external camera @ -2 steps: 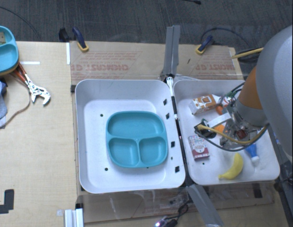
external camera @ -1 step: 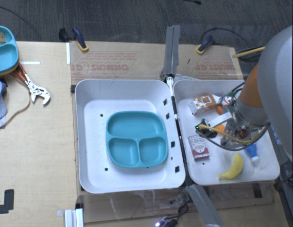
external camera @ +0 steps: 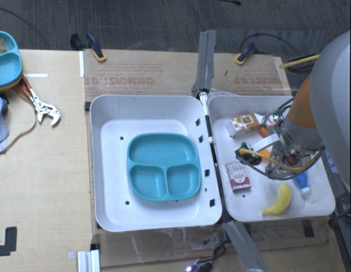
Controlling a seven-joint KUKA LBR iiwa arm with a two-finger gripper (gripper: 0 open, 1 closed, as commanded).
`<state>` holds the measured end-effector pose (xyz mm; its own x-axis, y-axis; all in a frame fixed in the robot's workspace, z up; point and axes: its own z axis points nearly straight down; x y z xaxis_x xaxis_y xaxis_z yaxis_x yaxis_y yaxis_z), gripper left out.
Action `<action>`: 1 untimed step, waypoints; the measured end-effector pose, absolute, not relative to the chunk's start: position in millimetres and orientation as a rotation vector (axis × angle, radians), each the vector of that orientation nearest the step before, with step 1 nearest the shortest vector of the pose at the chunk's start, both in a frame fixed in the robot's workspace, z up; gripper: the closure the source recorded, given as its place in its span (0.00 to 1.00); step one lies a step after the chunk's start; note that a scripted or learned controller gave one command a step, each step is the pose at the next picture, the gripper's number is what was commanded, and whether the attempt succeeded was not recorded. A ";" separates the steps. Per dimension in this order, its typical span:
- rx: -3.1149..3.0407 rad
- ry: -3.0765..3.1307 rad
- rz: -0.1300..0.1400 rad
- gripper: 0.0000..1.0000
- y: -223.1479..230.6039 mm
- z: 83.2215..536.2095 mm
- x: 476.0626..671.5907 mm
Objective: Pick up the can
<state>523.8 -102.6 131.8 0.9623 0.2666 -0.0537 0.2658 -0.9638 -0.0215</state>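
**Gripper low in the right bin, can not made out**

The gripper (external camera: 279,156) sits low over the middle of the right bin (external camera: 256,197), wrapped in cables. From this slant I cannot tell whether it is released or clenched, and nothing can be seen held in it. An orange shape (external camera: 265,151) peeks out against its left side. It is mostly covered, so I cannot tell whether this is the can, or where the can lies relative to the jaws.

Around the gripper:
- A red-and-white packet (external camera: 239,176) lies flat just to the lower left.
- A box (external camera: 244,124) lies near the bin's far left corner, with a small orange thing (external camera: 265,131) just beside its right end, too small to identify.
- A banana (external camera: 279,201) lies near the front wall, below the gripper.
- A blue-and-white tube (external camera: 301,183) lies just right of the banana.

The grey arm (external camera: 334,89) rises from the wrist at the right edge. The left bin (external camera: 107,169) holds a teal tray (external camera: 164,166) with three compartments, well apart from the gripper.
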 end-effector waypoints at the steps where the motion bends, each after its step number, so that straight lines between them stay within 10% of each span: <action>1: -3.094 -0.427 0.102 1.00 -103.2 136.2 523.7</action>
<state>523.7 -103.2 136.2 0.9605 0.2710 -0.0624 0.2700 -0.9625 -0.0251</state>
